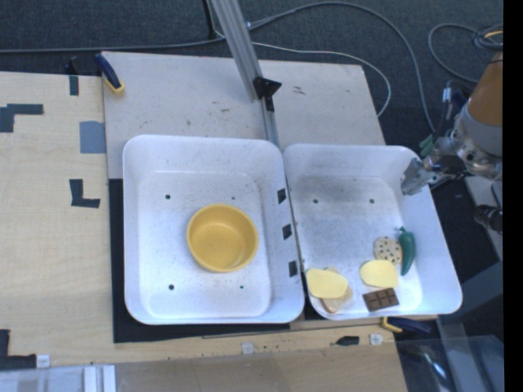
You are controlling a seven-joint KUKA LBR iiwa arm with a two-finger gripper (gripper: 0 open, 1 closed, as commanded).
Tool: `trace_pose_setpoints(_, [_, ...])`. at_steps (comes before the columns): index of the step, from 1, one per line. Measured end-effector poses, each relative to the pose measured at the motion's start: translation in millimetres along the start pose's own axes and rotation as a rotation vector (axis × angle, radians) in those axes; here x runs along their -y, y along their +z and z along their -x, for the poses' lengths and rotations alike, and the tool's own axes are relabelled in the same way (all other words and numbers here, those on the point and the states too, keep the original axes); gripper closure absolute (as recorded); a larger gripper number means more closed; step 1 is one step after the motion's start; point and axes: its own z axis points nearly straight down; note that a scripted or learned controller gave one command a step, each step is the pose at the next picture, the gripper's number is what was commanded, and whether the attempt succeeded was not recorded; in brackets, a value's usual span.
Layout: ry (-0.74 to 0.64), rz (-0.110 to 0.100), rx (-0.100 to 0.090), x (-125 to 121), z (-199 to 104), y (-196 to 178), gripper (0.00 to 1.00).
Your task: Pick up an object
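1. A yellow bowl (221, 237) sits alone, upright, mid-floor of the left bin (147, 158), open to a reach from above.
2. Small food pieces, among them a green pepper (406, 250), crowd the right bin's (343, 155) near corner, likely awkward beside its walls.
3. The gripper (414, 178) hangs over that bin's right rim, carrying nothing visible; its opening cannot be told.

Pale wooden tabletop (49, 243) carrying two shallow white bins

The left bin (139, 162) and right bin (433, 243) sit side by side, touching, over a dark mat (118, 333) and a lighter board (180, 88). Dark tape marks (82, 193) dot the tabletop's left part; a blue-and-yellow clamp (109, 73) lies far left.
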Motion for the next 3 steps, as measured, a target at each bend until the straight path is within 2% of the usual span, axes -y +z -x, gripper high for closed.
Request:
trace_pose_setpoints(1, [-0.003,-0.002,-0.002,-10.2,-48.1,-7.2,1.00])
trace_pose_setpoints(2, [-0.004,-0.004,-0.002,-8.2,-101.4,2.2,1.00])
trace_pose_setpoints(3, [-0.003,-0.004,-0.002,-20.8,-155.8,12.1,1.00])
